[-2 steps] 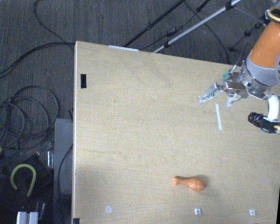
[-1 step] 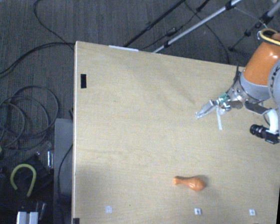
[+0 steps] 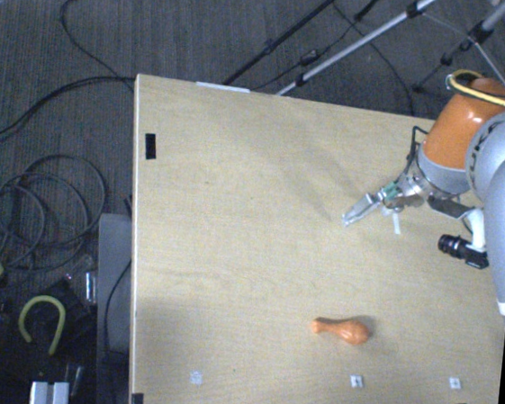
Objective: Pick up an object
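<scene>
mostly bare tan bench (image 3: 230, 239), cable-strewn floor (image 3: 61, 57)

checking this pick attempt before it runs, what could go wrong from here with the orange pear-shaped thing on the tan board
1. The gripper sits well away from the small orange pear-shaped object, nearer the camera view's top, so a straight descent would probably close on bare tan board.
2. The object looks rounded with a thin neck; it may roll or slip out of a pinch.
3. It lies flat, so the fingers may scrape the board.

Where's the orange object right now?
The orange object lies on the tan bench top, toward its lower right, below the tool and apart from it.
</scene>
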Tool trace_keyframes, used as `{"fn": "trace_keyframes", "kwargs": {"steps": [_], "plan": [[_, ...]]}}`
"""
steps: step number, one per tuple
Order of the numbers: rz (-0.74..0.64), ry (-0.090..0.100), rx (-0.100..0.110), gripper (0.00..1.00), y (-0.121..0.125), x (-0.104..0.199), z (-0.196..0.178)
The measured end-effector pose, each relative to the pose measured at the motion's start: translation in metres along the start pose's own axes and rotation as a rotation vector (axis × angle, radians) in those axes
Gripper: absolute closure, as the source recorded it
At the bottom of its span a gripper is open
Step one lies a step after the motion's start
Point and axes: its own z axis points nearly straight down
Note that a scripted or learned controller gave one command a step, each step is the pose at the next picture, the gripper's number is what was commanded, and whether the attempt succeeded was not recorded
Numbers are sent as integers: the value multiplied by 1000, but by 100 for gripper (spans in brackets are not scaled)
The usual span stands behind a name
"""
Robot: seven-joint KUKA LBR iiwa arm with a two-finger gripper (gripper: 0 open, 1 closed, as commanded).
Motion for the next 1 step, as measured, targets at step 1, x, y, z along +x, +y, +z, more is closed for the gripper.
{"fn": "trace_keyframes", "kwargs": {"steps": [1], "plan": [[-264,0,-2,0,6,14,-1]]}}
